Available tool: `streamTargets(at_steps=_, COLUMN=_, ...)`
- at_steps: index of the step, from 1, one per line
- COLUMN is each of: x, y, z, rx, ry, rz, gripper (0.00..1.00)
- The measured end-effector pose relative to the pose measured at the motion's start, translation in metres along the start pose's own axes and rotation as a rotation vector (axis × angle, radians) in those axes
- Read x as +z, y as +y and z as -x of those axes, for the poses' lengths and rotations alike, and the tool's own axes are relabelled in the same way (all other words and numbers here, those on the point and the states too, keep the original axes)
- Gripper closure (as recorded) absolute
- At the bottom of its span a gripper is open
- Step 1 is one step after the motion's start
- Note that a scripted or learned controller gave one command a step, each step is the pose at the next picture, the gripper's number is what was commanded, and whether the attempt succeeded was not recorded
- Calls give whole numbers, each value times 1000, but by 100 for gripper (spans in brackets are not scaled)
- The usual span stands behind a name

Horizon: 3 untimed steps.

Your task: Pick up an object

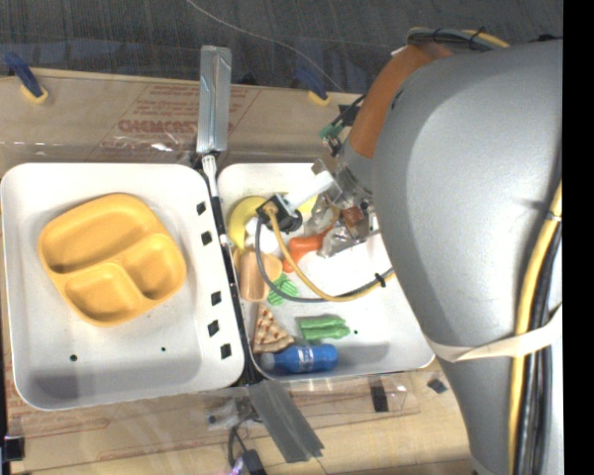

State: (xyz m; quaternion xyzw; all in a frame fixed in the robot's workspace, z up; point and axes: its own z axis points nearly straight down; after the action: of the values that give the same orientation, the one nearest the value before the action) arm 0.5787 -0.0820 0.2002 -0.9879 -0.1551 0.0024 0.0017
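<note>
My gripper sits low in the right bin, by an orange carrot-like toy; whether my jaws are apart, I cannot tell. Crowded neighbours and the yellow cable could foul the grasp.

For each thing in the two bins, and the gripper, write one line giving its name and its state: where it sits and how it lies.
Yellow tray: flat in the left bin, compartments up.
Blue bottle: on its side, right bin's front edge.
Green piece: flat, just behind the bottle.
Pizza slice: flat, by the divider.
Orange piece: in the right bin, below the gripper.
Gripper: low over the right bin; grasp unclear.
</note>
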Motion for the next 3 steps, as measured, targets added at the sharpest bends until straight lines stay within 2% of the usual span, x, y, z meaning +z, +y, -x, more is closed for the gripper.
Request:
streamTargets(at_steps=1, x=-73, y=-26, z=57, rx=100, ry=6, rz=3, gripper=100)
streamTargets(at_steps=2, x=-109, y=33, z=66, rx=68, ry=4, rz=4, gripper=100)
streamTargets(at_steps=3, x=-122, y=40, z=46, rx=102, ry=4, rz=3, gripper=100)
